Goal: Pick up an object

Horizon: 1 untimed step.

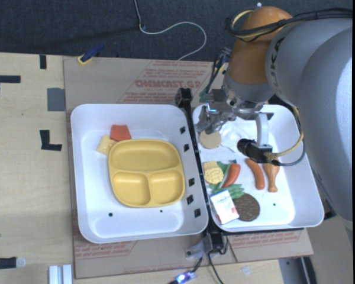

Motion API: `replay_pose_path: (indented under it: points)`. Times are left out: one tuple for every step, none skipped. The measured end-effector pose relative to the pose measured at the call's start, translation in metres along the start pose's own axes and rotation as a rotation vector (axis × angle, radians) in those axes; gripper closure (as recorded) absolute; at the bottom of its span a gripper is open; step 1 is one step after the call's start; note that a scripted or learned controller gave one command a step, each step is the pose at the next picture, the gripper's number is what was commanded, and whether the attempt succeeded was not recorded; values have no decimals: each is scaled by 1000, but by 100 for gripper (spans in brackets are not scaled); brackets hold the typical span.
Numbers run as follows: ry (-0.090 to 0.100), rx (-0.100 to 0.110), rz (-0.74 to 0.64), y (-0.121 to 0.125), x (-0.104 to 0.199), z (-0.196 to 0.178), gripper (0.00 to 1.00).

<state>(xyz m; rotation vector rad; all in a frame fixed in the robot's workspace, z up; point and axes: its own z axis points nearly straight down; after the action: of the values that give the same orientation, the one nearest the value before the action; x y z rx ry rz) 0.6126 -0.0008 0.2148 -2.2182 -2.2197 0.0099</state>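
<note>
My gripper [211, 125] hangs low over the upper left part of the right bin [290, 215], right above a round tan piece [210, 140]. I see nothing held between its fingers. Below it lie a corn cob [212, 173], a red chili [231, 174], a green vegetable [234, 190], a brown round patty [247, 207] and a small white carton [223, 206]. To the right lie a sausage [255, 173] and a chicken drumstick [270, 176].
The left bin [86, 170] holds a yellow divided plate [146, 173], an orange block [120, 132] and a pale yellow piece [105, 145]. A black clip wall [192, 158] divides the bins. The arm's grey body [319, 93] overhangs the right bin's far right side.
</note>
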Motion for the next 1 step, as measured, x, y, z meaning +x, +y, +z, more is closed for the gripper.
replay_pose_path:
  points:
    - [2,-2,-1,-1,2,-14,100]
